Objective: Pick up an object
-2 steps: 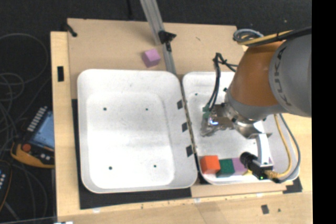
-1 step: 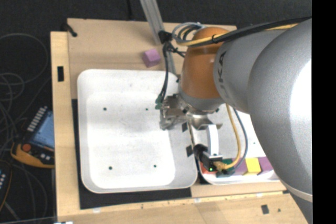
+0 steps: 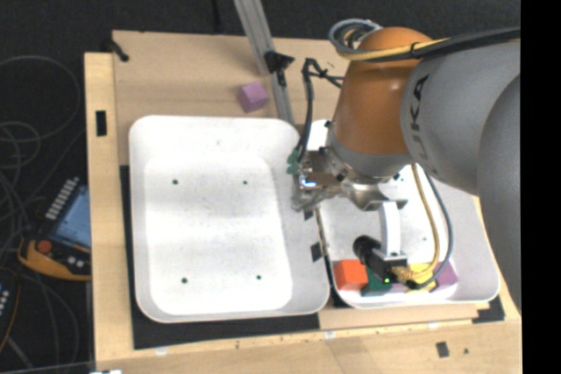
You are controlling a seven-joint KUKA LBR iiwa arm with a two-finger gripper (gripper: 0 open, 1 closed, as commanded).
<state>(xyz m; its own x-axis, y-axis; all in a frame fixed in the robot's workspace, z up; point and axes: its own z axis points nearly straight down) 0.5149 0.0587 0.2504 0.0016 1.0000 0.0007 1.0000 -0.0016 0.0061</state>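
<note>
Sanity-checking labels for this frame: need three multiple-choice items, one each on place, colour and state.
1. Where does the purple cube lie?
A. Inside one of the bins
B. On the bench, beyond the left bin and outside it
C. On top of the arm

2. What colour is the block in the near-left corner of the right bin?
A. Blue
B. White
C. Orange

3. How does the arm stand?
A. Reaching over the right bin
B. Reaching over the left bin
C. Parked clear of the bench

Key:
1. B: the cube sits on bare wood past the left bin's far rim.
2. C: the block is plainly orange against the white bin.
3. A: the arm's wrist hangs above the right bin.
</note>
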